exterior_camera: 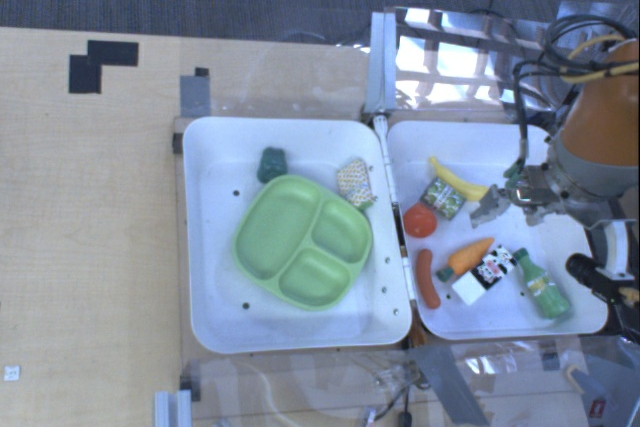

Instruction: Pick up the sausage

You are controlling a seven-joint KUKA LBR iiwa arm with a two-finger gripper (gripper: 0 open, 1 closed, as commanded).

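The sausage (427, 277), a short red-brown link, lies along the left wall of the right bin (590, 235), near its front. My gripper (494, 203) hangs over the middle of that bin, up and to the right of the sausage and well apart from it. It is just right of a small green carton (445, 198), and nothing shows in its grasp.
Around the sausage lie a red tomato (420, 220), a carrot (470, 255), a cow-print box (485, 273), a banana (458, 180) and a green bottle (541, 287). The left bin (210, 315) holds a green divided plate (305, 240), a dark green piece (272, 164) and a patterned item (354, 182).
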